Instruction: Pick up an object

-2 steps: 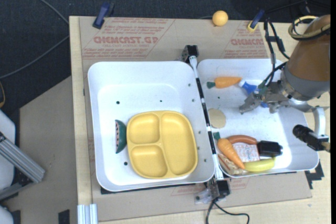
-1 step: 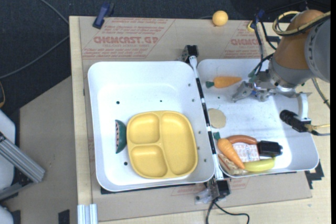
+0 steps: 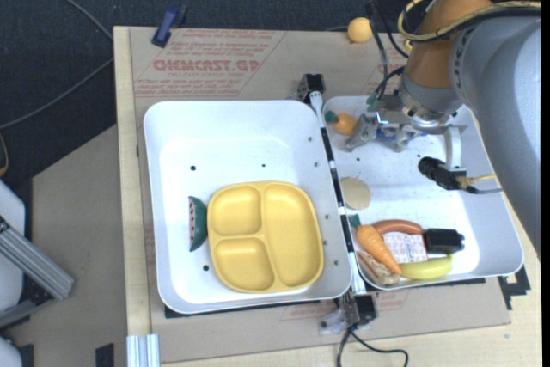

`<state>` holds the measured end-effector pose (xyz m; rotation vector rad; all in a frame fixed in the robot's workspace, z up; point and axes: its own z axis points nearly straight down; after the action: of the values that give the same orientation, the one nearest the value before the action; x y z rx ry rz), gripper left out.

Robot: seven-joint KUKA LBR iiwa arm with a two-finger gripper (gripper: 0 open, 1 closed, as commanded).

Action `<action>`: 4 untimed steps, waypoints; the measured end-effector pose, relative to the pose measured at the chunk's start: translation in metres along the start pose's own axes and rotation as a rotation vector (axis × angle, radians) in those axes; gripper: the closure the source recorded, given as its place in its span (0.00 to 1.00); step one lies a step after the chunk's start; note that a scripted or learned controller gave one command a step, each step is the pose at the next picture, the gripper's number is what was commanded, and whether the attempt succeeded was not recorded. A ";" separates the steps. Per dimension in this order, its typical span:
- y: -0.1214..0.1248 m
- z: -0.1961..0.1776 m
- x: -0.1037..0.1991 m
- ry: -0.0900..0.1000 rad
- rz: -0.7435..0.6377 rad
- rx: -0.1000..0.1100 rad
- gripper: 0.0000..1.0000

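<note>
Small orange piece (image 3: 345,125): lies on the floor of the right bin (image 3: 490,238), in its far left corner, close to the wall shared with the left bin (image 3: 223,142). Hand (image 3: 383,131): low over that same far end of the right bin, just beside the orange piece on its right; whether the two touch cannot be told, nor whether the hand is open or closed. Tan disc (image 3: 355,193): flat on the right bin's floor, against the shared wall, about midway along it, well apart from the hand. Carrot (image 3: 371,243): near left corner of the right bin, lying at a slant with its thick end towards the disc. Red-and-white packet (image 3: 404,241): just beside the carrot on its right, touching it. Banana (image 3: 427,269): along the near wall, in front of the packet. Black block (image 3: 444,239): at the packet's right end, above the banana's tip. Yellow plate (image 3: 264,235): three compartments, right way up, in the near half of the left bin. Watermelon slice (image 3: 197,222): at the plate's left edge, partly under it. Arm (image 3: 507,56): grey, orange band above the wrist, entering from the right over the right bin. Counter (image 3: 215,64): carries both bins. Orange ball (image 3: 360,30): on the counter's far edge, beyond the right bin. Blue object (image 3: 168,26): at the counter's far left corner
</note>
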<state>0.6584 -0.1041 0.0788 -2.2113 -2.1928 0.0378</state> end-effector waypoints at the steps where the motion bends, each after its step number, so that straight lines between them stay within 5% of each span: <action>1: 0.002 -0.002 -0.049 -0.001 -0.004 -0.011 0.00; 2: 0.006 -0.005 -0.090 -0.004 -0.006 -0.028 0.00; 3: 0.005 -0.015 -0.091 -0.005 -0.006 -0.025 1.00; 4: 0.007 -0.085 -0.064 -0.004 -0.010 -0.041 1.00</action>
<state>0.6678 -0.1684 0.1638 -2.2231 -2.2264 -0.0040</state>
